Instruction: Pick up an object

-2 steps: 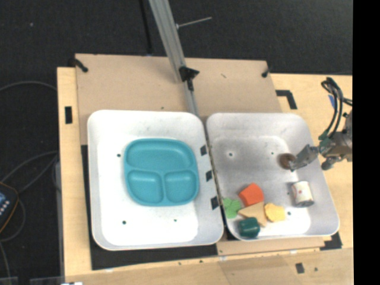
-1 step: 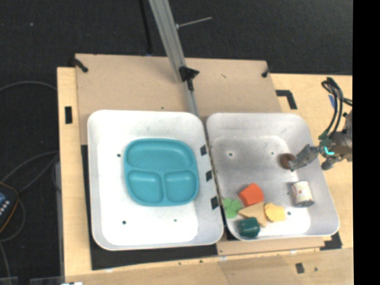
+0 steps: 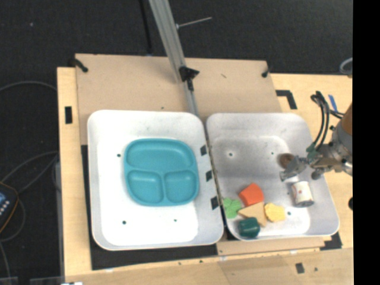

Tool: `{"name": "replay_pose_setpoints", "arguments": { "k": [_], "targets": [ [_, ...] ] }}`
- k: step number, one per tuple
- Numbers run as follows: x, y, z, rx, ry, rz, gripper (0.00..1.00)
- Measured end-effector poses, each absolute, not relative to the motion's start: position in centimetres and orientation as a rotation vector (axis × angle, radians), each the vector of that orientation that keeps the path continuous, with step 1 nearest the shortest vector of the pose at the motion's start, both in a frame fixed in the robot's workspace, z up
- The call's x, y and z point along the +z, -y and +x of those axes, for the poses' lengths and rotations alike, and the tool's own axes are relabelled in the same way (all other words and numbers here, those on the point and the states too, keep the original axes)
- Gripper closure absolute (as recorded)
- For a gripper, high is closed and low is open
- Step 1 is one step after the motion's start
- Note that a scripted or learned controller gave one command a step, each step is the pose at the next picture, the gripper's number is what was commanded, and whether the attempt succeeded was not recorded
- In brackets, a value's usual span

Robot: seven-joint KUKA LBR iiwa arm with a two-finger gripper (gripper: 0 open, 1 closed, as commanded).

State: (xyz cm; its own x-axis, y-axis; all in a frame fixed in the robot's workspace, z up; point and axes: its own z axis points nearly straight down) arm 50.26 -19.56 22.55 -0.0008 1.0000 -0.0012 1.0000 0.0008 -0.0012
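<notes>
The objects lie in my right bin (image 3: 261, 129), grouped at its front. An orange block (image 3: 252, 193) sits just behind a tan wedge (image 3: 252, 211). A yellow piece (image 3: 274, 212) touches the wedge on the right. A light green piece (image 3: 231, 206) sits at the wedge's left, and a dark green piece (image 3: 249, 226) lies in front, close to the bin's front wall. A white cylinder (image 3: 301, 192) lies apart from this group, toward the bin's right side.

My claw (image 3: 289, 166) is over the right bin, just behind the white cylinder and well clear of the block group. I cannot tell how it is set. No object is visibly gripped.

The left bin (image 3: 107, 218) holds a teal divided tray (image 3: 160, 171) with three compartments. Both bins rest side by side on the desk (image 3: 136, 88).
</notes>
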Motion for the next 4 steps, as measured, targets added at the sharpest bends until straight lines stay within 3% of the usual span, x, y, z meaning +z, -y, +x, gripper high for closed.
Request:
{"name": "replay_pose_setpoints", "arguments": {
  "k": [2, 3, 4],
  "targets": [
    [11.5, 19.5, 51.0, -0.004, 2.222, -2.216, 0.00],
    [12.7, 19.6, 51.1, -0.009, 2.219, -2.224, 1.00],
    [19.2, 19.6, 51.4, -0.006, 2.231, -2.224, 1.00]
  ]
}}
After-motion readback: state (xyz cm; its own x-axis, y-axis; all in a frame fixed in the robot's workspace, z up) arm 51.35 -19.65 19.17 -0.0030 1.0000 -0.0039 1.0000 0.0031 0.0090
